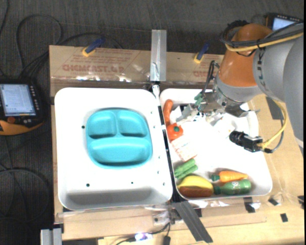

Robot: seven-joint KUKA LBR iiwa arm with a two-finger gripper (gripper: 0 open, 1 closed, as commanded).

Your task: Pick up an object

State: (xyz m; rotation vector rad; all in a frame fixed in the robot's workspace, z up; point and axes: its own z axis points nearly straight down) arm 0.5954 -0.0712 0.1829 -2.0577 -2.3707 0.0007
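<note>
On the left side of the surface sits the left bin (71, 137), and a blue tray (119, 137) with three little sections lies flat in the middle of it. The tray looks like a spot to put things down, and it has nothing in it.

Next comes the right bin (262, 180), and all the toy food is in this one. That is why the arm reaches in here. From the middle of this bin, a long orange carrot (167, 111) lies at 10 o'clock, pushed up against the wall between the two bins. Just below it is a small red tomato (174, 131) with a green top. A white card (185, 148) with red marks lies flat close to the middle. At 7 o'clock there are green beans (185, 167), and under them a yellow and brown mango (195, 185). At 6 o'clock a small carrot (230, 176) rests on a green cucumber (233, 187). These pile up along the near wall, so they would be hard to grab.

The gripper (208, 106) is at 12 o'clock in the right bin, low and near the far wall, pointing down. I cannot tell how its tips are set, and I see nothing in it. The big orange and grey arm (250, 60) bends in over it from the right. I think the long carrot and the tomato are the closest things to pick
</note>
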